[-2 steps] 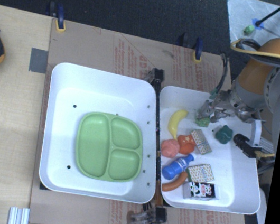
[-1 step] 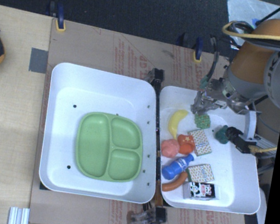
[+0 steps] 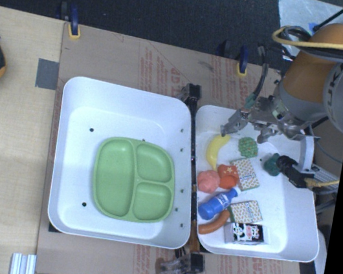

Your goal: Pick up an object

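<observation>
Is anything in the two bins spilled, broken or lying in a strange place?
Nothing stands out. The green divided plate lies flat in the left bin. The banana, blue bottle and other small items are loosely piled in the right bin, with no visible damage.

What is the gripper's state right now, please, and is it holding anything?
Gripper: open, holding nothing, poised above the right bin near the banana.
</observation>
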`<state>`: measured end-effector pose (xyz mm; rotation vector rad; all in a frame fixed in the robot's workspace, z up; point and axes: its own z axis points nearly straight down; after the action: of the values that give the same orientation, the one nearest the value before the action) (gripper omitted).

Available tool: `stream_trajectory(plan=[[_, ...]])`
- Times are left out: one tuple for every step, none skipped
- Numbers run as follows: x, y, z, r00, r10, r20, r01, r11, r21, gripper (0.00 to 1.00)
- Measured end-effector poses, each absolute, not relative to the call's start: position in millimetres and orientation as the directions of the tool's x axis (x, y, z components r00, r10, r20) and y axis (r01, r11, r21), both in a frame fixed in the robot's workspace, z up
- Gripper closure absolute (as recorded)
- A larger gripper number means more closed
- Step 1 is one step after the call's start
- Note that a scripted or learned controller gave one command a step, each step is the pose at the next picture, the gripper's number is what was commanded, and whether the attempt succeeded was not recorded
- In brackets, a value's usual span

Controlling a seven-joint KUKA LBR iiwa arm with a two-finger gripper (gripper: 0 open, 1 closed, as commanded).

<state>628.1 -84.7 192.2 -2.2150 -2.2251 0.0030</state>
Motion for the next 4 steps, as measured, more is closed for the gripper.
stream_trajectory(plan=[[656.5, -33.0, 192.1, -0.005, 1.0, 0.0, 1.0, 0.005, -0.002, 0.0], [643.4, -78.7, 201.1, -0.003, 1.0, 0.0, 1.0, 0.003, -0.005, 0.0], [656.4, -38.6, 192.0, -0.005, 1.0, -0.001, 1.0, 0.005, -0.002, 0.0], [656.3, -26.6, 192.0, -0.006, 1.0, -0.001, 1.0, 0.006, -0.003, 0.0]])
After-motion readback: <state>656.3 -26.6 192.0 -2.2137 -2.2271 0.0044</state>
